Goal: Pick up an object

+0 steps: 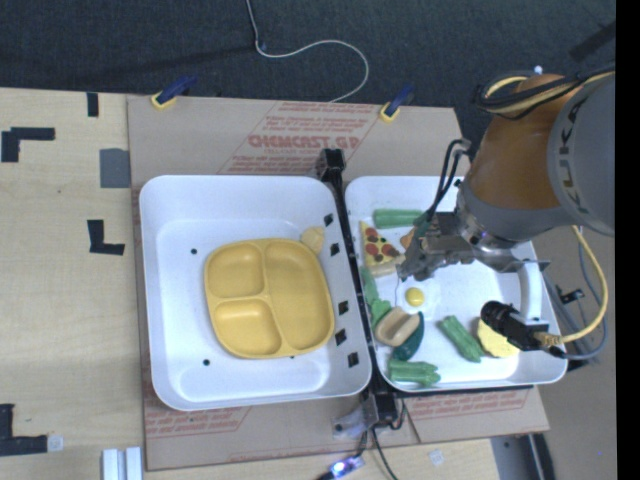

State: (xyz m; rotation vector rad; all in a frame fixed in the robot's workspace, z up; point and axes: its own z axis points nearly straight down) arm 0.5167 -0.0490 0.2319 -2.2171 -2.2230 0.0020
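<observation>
My gripper [418,260] hangs low over the right bin [532,368], near its left-middle part. Directly below it lies a fried egg toy [414,296], and a pizza slice [378,247] sits just to its left. A green bean pod [398,216] lies behind it, by the bin's far wall. Toward the front are a tan bread piece [396,324], a dark green piece [411,340], a green pea pod [413,372], a green stick [461,337] and a yellow banana piece [496,342]. I see nothing between the fingers.
The left bin [170,298] holds a yellow divided plate [268,296] and a small pale piece [314,238] near the divider. Another long green piece [371,290] lies along the right bin's left wall. The arm's orange band and grey body cover the right bin's far right.
</observation>
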